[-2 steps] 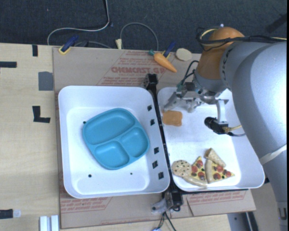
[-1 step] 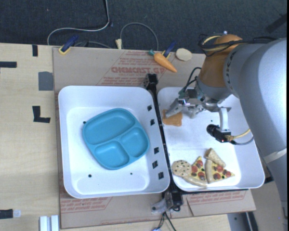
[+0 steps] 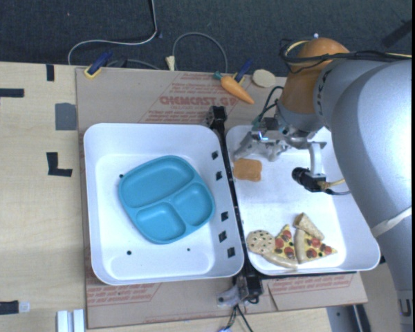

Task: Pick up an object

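Colours, both bins on the light wood desk (image 3: 28,185)

Blue three-compartment plastic tray (image 3: 166,198) in white left bin (image 3: 100,151); white right bin (image 3: 356,244) has tan bread-like block (image 3: 247,169), red-dotted yellow pizza slices (image 3: 301,244), dark-speckled beige cookie (image 3: 260,241). Orange toy carrot (image 3: 236,88) on brown, red-lettered cardboard (image 3: 180,99). Arm (image 3: 373,130) grey, orange band.

place: robotics lab | evidence: taped cardboard bench (image 3: 187,99), loose cables (image 3: 152,19), toy pizza slices (image 3: 301,244) in white bin (image 3: 353,244)

1. I saw the gripper (image 3: 252,142) low in the right bin (image 3: 353,254), just above a tan bread piece (image 3: 247,169).
2. A blue divided plate (image 3: 167,198) lay in the left bin (image 3: 104,254).
3. Pizza slices (image 3: 301,244) and a cookie (image 3: 260,241) sat near the right bin's front.
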Controlling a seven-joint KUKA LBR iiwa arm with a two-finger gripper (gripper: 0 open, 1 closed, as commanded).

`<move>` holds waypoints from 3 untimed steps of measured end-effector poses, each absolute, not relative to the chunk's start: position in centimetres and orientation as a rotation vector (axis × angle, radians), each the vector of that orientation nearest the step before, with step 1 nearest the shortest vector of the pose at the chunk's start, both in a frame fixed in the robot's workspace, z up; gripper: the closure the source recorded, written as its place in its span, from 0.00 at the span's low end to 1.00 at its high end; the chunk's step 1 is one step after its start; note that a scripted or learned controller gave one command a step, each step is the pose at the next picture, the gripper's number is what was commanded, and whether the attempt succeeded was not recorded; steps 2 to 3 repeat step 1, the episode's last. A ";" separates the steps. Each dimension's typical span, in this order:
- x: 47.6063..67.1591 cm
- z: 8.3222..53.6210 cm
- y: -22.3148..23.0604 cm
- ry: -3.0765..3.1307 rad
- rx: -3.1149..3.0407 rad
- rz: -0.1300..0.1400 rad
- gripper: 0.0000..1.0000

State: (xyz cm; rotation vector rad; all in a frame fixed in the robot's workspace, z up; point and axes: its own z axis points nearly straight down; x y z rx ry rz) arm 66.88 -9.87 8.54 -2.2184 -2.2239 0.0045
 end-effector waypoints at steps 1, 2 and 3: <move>64.7 8.6 -10.1 -2.226 -2.223 -0.002 0.00; 64.7 8.6 -10.1 -2.226 -2.223 -0.002 0.00; 64.7 8.6 -10.1 -2.226 -2.223 -0.002 0.00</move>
